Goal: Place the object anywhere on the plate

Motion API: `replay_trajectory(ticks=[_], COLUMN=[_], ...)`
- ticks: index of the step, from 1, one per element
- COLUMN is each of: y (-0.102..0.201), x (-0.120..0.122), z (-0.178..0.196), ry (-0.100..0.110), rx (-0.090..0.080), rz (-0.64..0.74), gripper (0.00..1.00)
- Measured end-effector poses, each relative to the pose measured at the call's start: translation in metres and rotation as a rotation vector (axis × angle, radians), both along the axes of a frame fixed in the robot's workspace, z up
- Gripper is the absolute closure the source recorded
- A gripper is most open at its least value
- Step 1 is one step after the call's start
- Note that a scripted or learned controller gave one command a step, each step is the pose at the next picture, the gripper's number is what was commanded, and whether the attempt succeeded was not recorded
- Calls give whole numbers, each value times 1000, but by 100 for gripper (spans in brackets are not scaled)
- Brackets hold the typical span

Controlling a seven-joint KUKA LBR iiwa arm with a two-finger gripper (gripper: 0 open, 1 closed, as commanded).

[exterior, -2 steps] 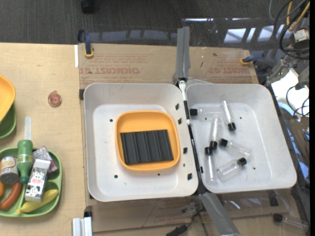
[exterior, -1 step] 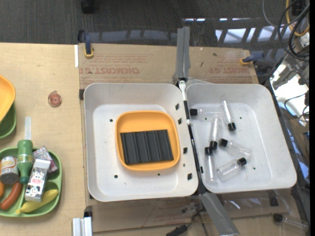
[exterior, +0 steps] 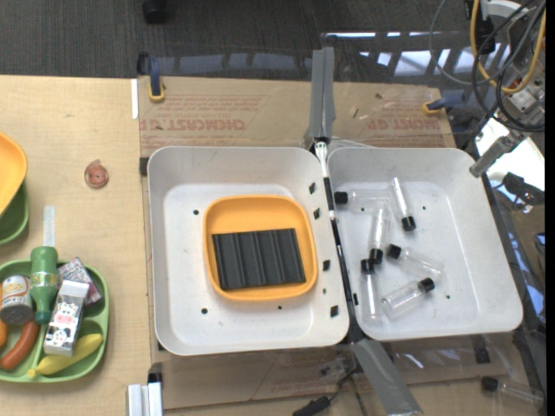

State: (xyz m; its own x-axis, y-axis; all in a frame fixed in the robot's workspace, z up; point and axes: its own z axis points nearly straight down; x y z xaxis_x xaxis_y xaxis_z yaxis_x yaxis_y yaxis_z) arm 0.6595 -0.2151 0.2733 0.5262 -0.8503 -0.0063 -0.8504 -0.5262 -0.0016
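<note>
The grey end of the arm (exterior: 491,155) shows at the far right corner of the right bin (exterior: 473,258), and from here it cannot be told whether the jaws are open or closed. Nothing is seen held. The objects to move – small clear vials (exterior: 406,295) with black caps – lie loose on that bin's floor, near the jaws and to their left. The orange plate (exterior: 260,211) sits well beyond them in the left bin (exterior: 173,258).

The likely trouble is the pick. The vials are round and slick, and several touch or cross, so closing jaws may squeeze one out sideways or nudge its neighbours. A vial set down on the plate's dark ridged insert (exterior: 260,260) could also roll – possibly off the rim.
</note>
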Motion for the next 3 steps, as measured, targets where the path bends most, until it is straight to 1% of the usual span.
replay_trajectory(ticks=[1, 2, 3], y=[4, 6, -4], x=[0, -15, 1], z=[24, 25, 5], ry=[-3, -6, -8], rx=[0, -1, 0], rz=[166, 511, 819], gripper=[0, 0, 0])
